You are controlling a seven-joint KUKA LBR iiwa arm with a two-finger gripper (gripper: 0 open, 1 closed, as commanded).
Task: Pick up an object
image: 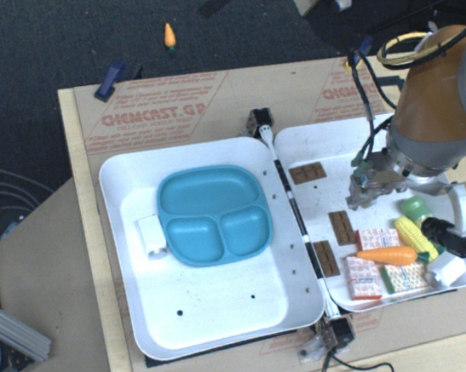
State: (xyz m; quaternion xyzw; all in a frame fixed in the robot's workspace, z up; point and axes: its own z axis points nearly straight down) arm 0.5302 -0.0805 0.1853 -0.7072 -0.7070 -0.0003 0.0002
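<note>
Reaching in from the right, the grey arm with its orange band is seen above the right bin (329,137), and the gripper (364,191) hangs low over the bin's middle. Its dark fingers are pointed down and left, but whether they are spread or closed cannot be told, and nothing is seen between them.

Several objects are gathered in the near right part of that bin. An orange carrot (387,256) lies across a patterned red and white packet (374,268), with a yellow corn cob (412,236) just to its right and a green piece (413,208) just beyond the cob. Three brown chocolate-like bars are spread on the bin floor: one (307,173) at the far left, one (342,226) near the middle, one (325,258) against the left wall.

A blue sectioned plate (214,214) is held in the left bin (146,305), with a small white block (151,234) touching its left edge. A small orange object (169,35) lies on the dark floor beyond the bench.
</note>
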